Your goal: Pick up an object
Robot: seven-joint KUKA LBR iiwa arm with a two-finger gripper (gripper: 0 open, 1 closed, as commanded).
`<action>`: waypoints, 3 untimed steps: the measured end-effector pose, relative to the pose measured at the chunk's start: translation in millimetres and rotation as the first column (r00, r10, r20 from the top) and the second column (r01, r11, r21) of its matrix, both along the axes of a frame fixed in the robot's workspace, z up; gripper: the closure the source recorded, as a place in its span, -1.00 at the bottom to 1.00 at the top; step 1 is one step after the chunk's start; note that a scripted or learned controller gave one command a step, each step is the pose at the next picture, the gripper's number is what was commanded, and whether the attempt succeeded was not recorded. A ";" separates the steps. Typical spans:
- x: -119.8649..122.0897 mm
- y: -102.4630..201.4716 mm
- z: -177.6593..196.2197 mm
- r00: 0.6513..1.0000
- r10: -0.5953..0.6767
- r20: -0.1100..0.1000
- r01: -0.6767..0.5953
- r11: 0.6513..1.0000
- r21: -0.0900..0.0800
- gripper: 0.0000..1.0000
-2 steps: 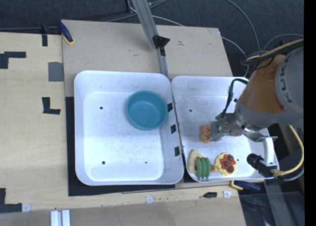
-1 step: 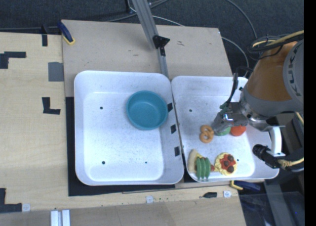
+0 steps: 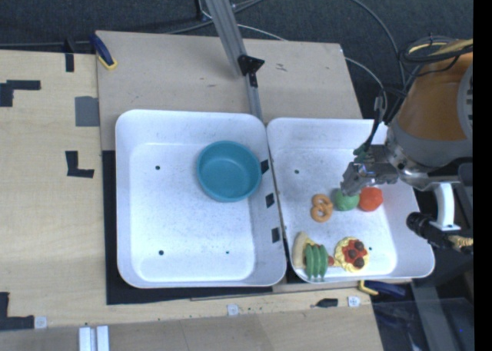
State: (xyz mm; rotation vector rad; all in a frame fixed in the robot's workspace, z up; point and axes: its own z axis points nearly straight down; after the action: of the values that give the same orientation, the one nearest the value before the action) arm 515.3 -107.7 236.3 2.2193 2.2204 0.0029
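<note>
I read the green piece (image 3: 347, 202) in the right bin (image 3: 307, 142), at the centre right of the frame, as the thing being gone for. The gripper (image 3: 355, 180) sits right above it, its dark tip at the piece's upper edge. From this slanted view I cannot tell how the pincer stands, nor whether anything is between its tips, so I do not count the piece as held.

To do this step well, I judge the tip should come straight down over the middle of the green piece and close only once it is low enough. The piece looks small and rounded, so an off-centre close may squeeze it out sideways.

The crowding is the trouble. A red piece (image 3: 371, 199) touches the green one on its right, and a small pretzel (image 3: 321, 208) lies just beside it on the left. Either could be nudged or caught along with it.

Lower in the same bin lie a green pod (image 3: 315, 259) and a small yellow pizza (image 3: 352, 254), both apart from the gripper. The left bin (image 3: 146, 203) holds a blue bowl (image 3: 228, 171) near its upper right, well apart from the work.
</note>
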 end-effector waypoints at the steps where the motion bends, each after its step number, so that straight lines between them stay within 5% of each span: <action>1: 24.1 57.6 -1.0 1.000 0.005 -0.004 -0.005 1.000 0.001 1.00; 3: 67.5 153.6 10.0 1.000 0.004 -0.004 -0.004 1.000 0.001 1.00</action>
State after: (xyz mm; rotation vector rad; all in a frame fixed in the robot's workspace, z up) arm 582.8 46.0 246.3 2.2173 2.2272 0.0002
